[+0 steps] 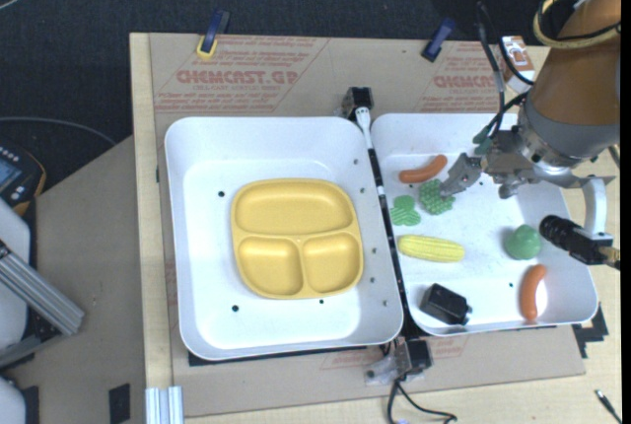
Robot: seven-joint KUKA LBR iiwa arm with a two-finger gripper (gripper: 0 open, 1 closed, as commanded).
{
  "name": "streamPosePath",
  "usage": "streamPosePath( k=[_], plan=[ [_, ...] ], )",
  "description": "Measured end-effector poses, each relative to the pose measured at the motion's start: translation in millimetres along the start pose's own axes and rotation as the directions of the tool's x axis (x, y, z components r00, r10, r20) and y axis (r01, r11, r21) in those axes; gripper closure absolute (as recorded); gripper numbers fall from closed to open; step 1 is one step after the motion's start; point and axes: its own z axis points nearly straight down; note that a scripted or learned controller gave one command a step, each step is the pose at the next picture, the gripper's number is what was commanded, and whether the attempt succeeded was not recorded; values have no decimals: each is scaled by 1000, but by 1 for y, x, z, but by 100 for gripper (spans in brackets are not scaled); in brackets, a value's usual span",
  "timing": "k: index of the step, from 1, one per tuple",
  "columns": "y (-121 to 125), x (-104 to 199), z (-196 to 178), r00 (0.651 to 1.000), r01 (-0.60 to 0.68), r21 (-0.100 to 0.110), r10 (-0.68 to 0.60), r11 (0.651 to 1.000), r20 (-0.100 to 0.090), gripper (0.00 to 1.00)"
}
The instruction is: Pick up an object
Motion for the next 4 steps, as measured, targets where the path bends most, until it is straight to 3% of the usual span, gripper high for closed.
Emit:
streamPosePath(
  k=[1, 3, 4],
  plan=[
    [3, 0, -6, 1000, 3, -13, -3, 1000, 2, 0],
    [8, 0, 109, 1000, 2, -7, -2, 1000, 0, 0],
    [7, 1, 130, 1000, 2, -8, -2, 1000, 0, 0]
  ],
)
